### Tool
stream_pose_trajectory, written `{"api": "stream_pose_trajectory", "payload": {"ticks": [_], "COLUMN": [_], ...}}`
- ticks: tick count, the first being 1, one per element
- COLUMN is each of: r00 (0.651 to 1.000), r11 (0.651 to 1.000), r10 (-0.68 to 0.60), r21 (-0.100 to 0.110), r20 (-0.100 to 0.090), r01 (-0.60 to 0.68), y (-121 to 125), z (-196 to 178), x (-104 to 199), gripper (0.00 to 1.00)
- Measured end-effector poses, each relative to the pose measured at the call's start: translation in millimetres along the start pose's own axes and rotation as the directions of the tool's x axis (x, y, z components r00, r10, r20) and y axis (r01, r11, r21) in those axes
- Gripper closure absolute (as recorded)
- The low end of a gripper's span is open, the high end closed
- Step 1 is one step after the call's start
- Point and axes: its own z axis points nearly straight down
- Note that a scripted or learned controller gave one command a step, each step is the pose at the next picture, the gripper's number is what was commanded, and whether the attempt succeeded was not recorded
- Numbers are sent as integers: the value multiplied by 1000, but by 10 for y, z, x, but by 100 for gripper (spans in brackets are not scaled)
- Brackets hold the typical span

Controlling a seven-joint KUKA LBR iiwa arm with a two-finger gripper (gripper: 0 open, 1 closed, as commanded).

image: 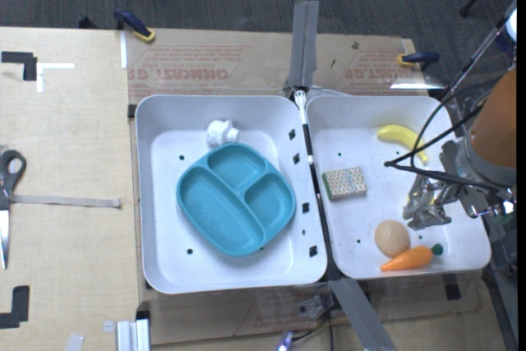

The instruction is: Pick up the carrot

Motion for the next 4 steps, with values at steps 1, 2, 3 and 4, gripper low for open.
{"api": "stream_pose_trajectory", "payload": {"ticks": [1,2,3,4], "r00": [970,970,934,798], "r11": [970,970,934,798], "r10": [244,244,357,603], "r21": [0,0,0,1], "r20": [0,0,-4,-4], "r01": [-244,-244,-357,-603], "y": [294,294,381,500], "z": [-244,-243,692,820], "x": [-178,-177,-20,-38], "gripper": [100,0,0,0]}}
